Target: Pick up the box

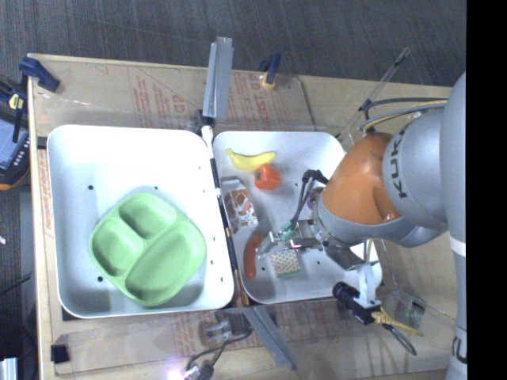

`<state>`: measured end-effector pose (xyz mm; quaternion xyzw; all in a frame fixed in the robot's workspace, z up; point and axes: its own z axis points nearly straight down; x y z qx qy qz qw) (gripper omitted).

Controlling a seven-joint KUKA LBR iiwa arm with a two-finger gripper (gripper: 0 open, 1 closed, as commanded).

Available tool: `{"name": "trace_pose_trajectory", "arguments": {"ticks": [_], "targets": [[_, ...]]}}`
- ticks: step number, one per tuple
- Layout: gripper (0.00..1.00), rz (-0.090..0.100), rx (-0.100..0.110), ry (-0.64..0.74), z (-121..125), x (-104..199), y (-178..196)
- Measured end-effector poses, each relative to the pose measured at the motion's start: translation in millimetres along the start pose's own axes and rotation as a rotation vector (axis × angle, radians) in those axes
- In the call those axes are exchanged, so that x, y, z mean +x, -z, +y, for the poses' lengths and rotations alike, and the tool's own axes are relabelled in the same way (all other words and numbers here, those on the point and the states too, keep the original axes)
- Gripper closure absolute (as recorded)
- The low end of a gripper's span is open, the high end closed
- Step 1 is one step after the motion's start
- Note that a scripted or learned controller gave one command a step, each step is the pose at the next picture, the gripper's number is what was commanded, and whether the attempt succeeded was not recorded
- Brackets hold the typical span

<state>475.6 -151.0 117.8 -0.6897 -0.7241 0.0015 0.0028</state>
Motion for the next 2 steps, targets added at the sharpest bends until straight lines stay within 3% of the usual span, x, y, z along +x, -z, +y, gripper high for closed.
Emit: {"name": "trace_pose_trajectory", "arguments": {"ticks": [1, 2], "targets": [[1.00, -0.002, 0.000, 0.005, 1, -1, 10], [1.00, -0.003, -0.007, 0.269, 14, 79, 166]]}}
